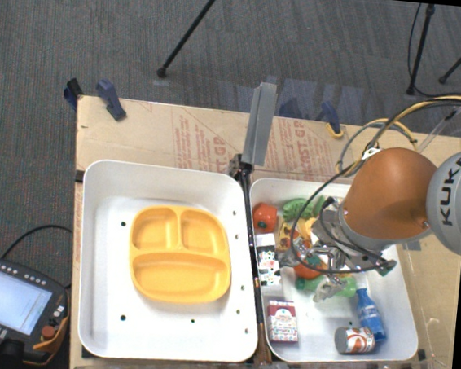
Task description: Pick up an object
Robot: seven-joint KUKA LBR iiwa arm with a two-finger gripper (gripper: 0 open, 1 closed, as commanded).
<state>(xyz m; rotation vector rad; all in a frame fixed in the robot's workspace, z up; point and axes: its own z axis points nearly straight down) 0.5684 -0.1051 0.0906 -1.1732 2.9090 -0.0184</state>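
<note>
Left bin (101,207) is mostly wide open, just the yellow divided plate (180,254) sitting in the middle with bare white floor all around it, so plenty of room to come down along any wall. Right bin (407,309) is the cramped one: the arm (389,195) hangs over its centre, with a tomato (265,217), green pieces (298,207), a small card box (282,321), a blue bottle (369,313) and a can (353,340) crowded around. Only real bare floor there is the right edge and a strip between box and can
</note>
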